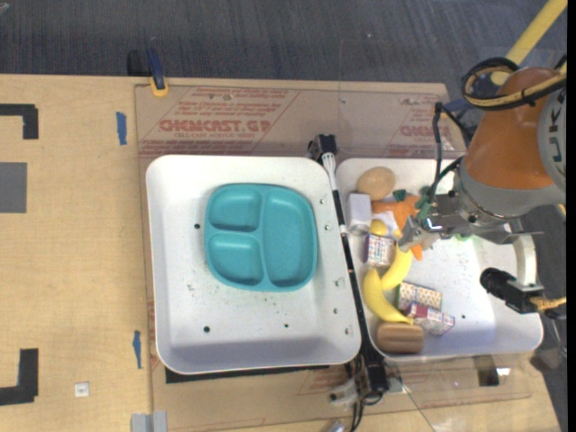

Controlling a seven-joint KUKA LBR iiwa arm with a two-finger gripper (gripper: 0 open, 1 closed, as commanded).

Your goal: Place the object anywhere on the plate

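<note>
Barely started: teal plate [262, 236] in left bin [171, 268] bare, nothing placed on it. End effector [423, 230] low over right bin [515, 331] at right of frame, near banana [385, 288] and packets [419, 301]; grip state impossible to tell. Pick, carry and placement all left, by judgement.

The teal plate [261, 236] lies bare in the left bin [180, 322], open from above. In the right bin [504, 331], a banana [385, 288], boxes and other items crowd its left half beside the arm [508, 142].
</note>
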